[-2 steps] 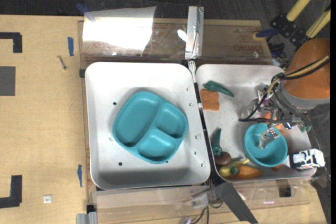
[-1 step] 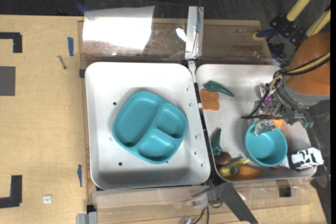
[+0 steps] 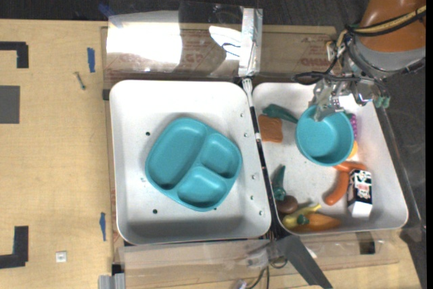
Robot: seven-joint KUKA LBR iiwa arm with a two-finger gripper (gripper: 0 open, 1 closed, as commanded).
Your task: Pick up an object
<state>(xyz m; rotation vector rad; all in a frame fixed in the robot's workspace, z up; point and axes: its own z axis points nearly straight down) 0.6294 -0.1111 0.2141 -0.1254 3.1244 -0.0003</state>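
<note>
**Gripper at the bowl's far rim**

The bowl (image 3: pixel 325 137), round, plain teal, sits tilted in the right bin (image 3: pixel 396 213), far half; the gripper (image 3: pixel 324 103) pinches its far rim between narrowly parted fingers; a teal tray (image 3: pixel 193 162) lies in the left bin (image 3: pixel 128 112).

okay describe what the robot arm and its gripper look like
The arm enters from the right: a rounded orange section above a grey wrist, with black and yellowish cables looped across it. The gripper is small, bare silvery metal with thin fingers, with dark wires and a small teal fitting beside it.
</note>
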